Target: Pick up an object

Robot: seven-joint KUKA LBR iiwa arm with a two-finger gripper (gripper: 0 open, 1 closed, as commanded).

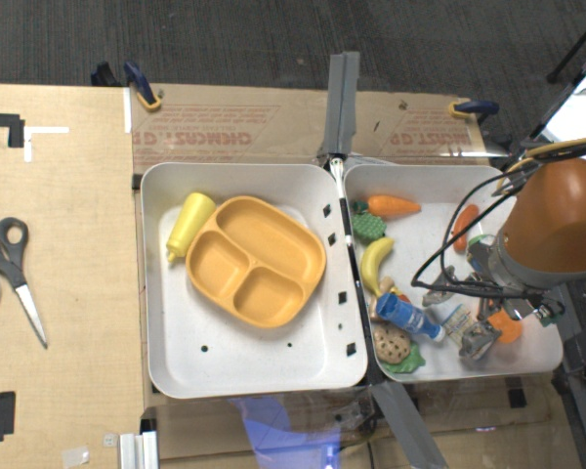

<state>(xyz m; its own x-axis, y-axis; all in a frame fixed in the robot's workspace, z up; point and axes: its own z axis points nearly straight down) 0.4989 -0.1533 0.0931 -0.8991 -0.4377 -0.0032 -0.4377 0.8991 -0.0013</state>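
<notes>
- Metal gripper sits low in the right bin; I cannot tell its jaw state.
- Candidates crowd beside it: blue bottle, orange piece, banana, cookie. Tight clutter, so I judge a clean pick hard.
- Left bin holds a divided yellow tray.
- Wooden bench, scissors at far left.

Bench, light wood: two white bins, left bin and right bin, side by side; scissors near left edge.
</notes>
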